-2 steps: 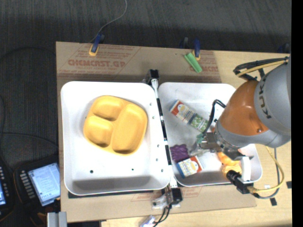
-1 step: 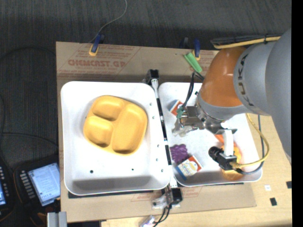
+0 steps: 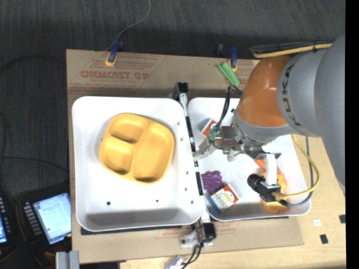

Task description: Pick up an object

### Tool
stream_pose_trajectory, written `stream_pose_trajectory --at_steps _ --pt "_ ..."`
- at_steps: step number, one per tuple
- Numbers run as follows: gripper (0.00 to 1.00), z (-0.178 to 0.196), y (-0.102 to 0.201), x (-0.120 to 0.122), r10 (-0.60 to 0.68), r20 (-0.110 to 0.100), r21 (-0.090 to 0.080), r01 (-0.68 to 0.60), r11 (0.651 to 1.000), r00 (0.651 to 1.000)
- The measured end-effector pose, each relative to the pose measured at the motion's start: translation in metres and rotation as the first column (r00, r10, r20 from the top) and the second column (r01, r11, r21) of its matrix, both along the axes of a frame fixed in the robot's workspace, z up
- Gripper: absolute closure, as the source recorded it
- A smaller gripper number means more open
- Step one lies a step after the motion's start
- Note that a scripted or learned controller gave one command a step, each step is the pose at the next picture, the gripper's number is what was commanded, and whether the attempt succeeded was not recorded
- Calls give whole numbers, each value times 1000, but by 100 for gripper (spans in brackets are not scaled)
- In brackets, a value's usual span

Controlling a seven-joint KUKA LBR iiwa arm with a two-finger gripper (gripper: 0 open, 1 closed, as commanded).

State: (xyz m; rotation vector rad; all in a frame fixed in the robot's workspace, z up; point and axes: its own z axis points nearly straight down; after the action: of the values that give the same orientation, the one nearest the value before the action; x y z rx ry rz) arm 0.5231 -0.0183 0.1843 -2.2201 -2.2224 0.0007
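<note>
Left bin [image 3: 90, 206]: smooth white plastic. Yellow tray [image 3: 136, 146]: glossy plastic. Bench board [image 3: 112, 72]: matt brown cardboard, printed lettering.

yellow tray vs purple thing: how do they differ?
Size: the yellow tray is far larger than the purple thing.
Place: the yellow tray lies in the left bin; the purple thing lies in the right bin, near the divider.
Shape: the yellow tray is smooth, with three rounded compartments; the purple thing is small and lumpy.
Shared: both rest on a bin floor, apart from the arm.
</note>
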Motion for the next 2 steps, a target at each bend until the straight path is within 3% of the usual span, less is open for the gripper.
stream_pose_trajectory --at_steps 1,2 --pt "0 0 -55 -26 -2 0 -2 2 1000 1000" --pt "0 -95 -85 -36 -3 12 -1 3 1000 1000"
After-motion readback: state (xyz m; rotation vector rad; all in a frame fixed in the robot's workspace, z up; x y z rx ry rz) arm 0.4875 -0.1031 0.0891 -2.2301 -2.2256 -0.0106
